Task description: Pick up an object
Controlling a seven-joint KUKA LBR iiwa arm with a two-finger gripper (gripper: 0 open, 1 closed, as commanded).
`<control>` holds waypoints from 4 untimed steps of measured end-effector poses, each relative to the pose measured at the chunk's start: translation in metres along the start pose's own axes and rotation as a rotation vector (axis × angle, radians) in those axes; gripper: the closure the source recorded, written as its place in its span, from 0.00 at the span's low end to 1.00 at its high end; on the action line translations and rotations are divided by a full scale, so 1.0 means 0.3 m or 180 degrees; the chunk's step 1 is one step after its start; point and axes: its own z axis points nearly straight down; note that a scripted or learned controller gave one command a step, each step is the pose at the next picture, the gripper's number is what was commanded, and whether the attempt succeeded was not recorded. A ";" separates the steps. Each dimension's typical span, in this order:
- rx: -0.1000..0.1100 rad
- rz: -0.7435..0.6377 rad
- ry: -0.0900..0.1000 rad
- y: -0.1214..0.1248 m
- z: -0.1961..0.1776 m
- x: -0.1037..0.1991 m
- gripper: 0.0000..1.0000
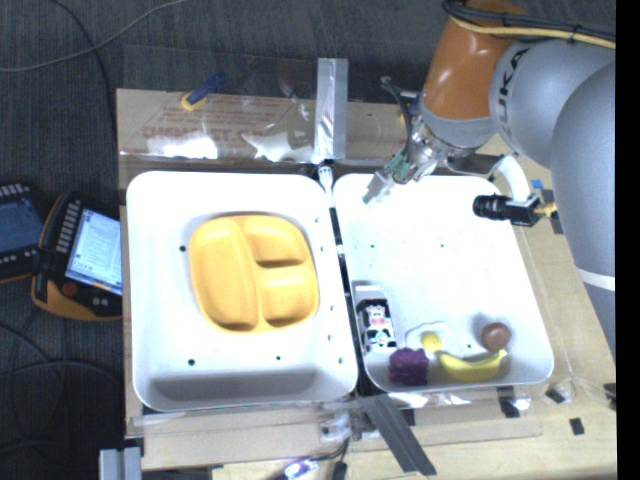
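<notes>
Arm [560,98] hanging over the right bin's far edge, gripper [385,183] carrying nothing visible.

The gripper is sitting above the far left corner of the right bin [450,258], close to the divider between the two bins; how its fingertips are set cannot be told from here. The objects are lying well apart from it, along the bin's near edge: a small carton [373,323] against the left wall, a purple piece [408,365] just beside it, a fried egg [432,338], a banana [472,365] and a brown ball [495,335] touching the banana's end. A yellow tray [255,271] with compartments is lying in the left bin [160,268]. A pendant [85,258] is resting on the floor left of the bench.
</notes>
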 end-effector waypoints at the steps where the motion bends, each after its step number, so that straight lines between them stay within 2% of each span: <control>1: -0.0002 -0.0308 0.0001 0.129 -0.001 0.234 1.00; 3: -0.0013 -0.0310 0.0007 0.134 -0.061 0.238 1.00; 4: -0.0003 -0.1532 0.0007 -0.265 -0.076 0.422 1.00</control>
